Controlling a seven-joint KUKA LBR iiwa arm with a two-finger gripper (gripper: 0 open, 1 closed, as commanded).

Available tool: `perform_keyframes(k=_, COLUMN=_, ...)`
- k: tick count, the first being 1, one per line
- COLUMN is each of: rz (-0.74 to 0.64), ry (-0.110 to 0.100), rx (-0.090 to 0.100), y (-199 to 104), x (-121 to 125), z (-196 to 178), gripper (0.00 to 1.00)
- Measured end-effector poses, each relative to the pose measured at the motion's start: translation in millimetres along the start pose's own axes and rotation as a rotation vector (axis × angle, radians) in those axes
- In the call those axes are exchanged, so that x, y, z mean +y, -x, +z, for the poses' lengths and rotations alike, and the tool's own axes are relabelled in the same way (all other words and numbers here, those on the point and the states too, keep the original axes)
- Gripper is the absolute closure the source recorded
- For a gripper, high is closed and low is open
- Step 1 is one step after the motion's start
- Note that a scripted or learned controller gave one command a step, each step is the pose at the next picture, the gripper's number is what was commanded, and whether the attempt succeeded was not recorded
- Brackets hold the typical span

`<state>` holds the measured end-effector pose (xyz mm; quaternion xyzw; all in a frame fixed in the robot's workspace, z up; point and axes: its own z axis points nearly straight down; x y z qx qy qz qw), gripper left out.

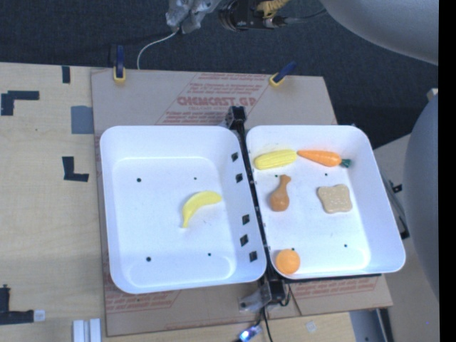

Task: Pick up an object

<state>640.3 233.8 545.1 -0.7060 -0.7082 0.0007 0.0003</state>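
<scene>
Alone in the left bin [114, 191], the banana [199, 205] lies with its long axis slanting from lower left to upper right. Beside it, the right bin [377, 212] holds a corn cob [275, 159], carrot [320, 157], drumstick [280, 194], cracker [334, 199] and orange [287, 261]. High above, the gripper [187, 9] hangs blurred; its grasp is unreadable.

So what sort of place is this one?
Most likely a robot lab bench for grasping trials: two white bins clamped on a board, toy food such as a banana and carrot, tape marks on the bench.
</scene>
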Motion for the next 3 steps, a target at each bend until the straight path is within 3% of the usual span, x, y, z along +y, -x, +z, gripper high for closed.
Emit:
perform_keyframes(k=1, rz=0.003, ry=0.0, rx=-0.002, y=1, x=29, z=12, gripper=1.0)
perform_keyframes(k=3, rz=-0.001, ry=0.0, rx=-0.003, y=-1, x=28, z=-9, gripper=1.0)
